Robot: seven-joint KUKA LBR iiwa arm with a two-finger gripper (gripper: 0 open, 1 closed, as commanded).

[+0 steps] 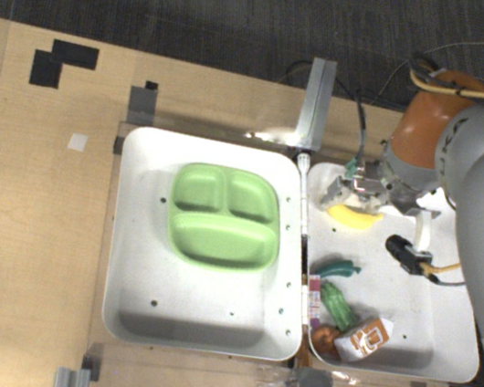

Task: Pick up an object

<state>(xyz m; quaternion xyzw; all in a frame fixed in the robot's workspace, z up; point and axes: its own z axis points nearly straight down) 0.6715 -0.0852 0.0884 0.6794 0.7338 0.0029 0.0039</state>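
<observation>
1. Right now I see the gripper (347, 186) low in the far corner of the right bin (436, 357), just over a yellow object (355, 217) lying flat near the divider.
2. I cannot tell from this slant how the claw stands, and nothing shows between it, so I count nothing as held.
3. The yellow object looks like the target; it sits well apart from the green items (336, 293) and the orange-and-white packet (367, 338) at the near end.
4. To do this well, I would centre over the yellow piece's narrow width, come straight down, and close only once low.
5. The bin wall is near, so I would watch for clipping it.
6. The green divided tray (223, 215) in the left bin (136, 243) is out of the way.
</observation>
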